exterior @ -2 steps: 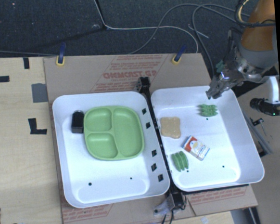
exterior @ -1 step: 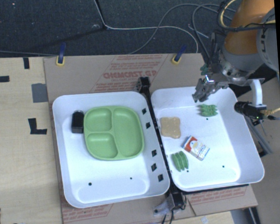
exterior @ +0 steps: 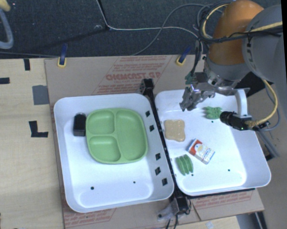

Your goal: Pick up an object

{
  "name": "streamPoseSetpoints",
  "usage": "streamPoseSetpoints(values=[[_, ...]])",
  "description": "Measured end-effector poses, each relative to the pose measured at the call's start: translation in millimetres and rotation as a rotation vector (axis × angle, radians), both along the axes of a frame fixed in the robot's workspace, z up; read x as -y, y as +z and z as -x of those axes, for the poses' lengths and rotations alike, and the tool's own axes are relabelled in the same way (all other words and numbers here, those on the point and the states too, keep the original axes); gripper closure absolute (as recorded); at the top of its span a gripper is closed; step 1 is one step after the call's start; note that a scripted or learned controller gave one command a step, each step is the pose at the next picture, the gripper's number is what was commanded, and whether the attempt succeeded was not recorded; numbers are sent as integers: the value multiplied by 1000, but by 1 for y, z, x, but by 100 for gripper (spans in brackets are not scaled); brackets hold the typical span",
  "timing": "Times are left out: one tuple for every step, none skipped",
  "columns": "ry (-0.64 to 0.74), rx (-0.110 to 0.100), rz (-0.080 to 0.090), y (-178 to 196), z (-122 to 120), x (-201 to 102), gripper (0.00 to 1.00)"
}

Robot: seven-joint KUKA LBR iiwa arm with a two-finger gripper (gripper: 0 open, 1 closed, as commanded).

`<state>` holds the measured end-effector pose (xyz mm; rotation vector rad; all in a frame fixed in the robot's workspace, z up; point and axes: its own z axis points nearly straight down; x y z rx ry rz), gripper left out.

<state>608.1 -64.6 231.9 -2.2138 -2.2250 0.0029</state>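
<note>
The arm enters from the right, its orange band above the wrist, and sets the hand [exterior: 189, 101] low over the far left part of the right bin [exterior: 247, 175]; whether it is open or closed cannot be told, and nothing shows in its grasp. The right bin contains four objects: one tan flat piece [exterior: 174, 130], one red-and-white packet [exterior: 201, 151], one green pod-like item [exterior: 185, 164] and one small green item [exterior: 213, 112] near the hand. The left bin [exterior: 78, 191] holds one green divided plate [exterior: 117, 135] and one black block [exterior: 79, 124]. Bare floor lies along the right bin's near edge.
</note>
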Motion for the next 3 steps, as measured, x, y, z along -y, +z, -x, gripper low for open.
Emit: streamPoseSetpoints(values=[[1,1,-1,6,12,-47,100],[1,0,0,-8,18,-98,100],[1,0,0,-16,30,-143,100]])
